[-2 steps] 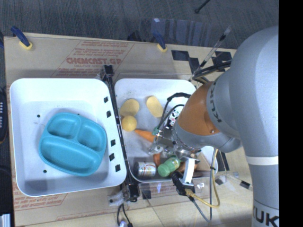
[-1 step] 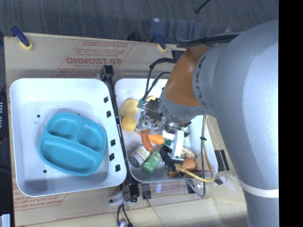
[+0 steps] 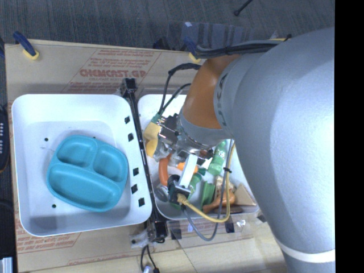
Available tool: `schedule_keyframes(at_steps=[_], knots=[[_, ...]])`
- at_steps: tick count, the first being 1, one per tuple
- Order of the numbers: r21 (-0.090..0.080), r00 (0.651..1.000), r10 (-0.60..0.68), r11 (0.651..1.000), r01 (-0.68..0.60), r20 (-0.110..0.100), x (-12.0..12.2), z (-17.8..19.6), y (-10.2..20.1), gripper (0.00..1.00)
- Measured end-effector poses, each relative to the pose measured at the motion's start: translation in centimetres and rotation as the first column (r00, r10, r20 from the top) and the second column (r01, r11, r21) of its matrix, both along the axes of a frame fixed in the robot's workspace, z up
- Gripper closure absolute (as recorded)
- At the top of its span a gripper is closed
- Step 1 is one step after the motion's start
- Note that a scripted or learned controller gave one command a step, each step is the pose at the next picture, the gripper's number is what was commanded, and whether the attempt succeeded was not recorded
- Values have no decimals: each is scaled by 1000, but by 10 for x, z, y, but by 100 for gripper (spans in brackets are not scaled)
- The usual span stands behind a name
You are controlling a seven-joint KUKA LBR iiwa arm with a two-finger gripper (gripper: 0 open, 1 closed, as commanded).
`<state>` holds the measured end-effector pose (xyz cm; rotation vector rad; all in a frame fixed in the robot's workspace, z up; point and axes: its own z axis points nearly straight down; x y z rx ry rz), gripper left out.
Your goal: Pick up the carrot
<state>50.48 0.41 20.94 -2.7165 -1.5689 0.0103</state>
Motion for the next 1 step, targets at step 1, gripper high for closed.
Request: schedule_keyframes(at_steps=[1], knots=[[0,976,-219,976,219,2,61,93,9,100]])
